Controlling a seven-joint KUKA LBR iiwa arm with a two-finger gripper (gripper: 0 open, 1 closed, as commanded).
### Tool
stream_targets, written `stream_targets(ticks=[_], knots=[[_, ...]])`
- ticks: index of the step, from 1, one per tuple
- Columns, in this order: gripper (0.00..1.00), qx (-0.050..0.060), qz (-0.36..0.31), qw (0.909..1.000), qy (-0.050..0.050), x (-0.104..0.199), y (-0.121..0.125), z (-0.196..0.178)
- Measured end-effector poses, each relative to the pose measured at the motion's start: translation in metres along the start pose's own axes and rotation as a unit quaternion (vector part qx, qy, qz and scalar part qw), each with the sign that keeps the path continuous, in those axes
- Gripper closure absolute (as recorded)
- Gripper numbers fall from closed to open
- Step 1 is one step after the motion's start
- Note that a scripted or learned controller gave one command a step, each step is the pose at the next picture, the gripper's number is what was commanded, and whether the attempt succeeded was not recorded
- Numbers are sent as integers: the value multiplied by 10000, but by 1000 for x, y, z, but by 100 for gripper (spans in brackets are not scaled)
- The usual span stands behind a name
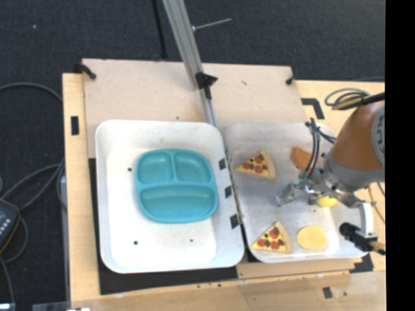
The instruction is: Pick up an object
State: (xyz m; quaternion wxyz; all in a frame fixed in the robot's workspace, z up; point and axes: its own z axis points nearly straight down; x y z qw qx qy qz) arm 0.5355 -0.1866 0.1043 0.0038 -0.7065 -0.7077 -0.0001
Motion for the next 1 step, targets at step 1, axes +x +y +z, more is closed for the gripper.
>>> stream_targets(ticks=[1], knots=[[100, -37, 30, 10000, -10, -2, 2, -14]])
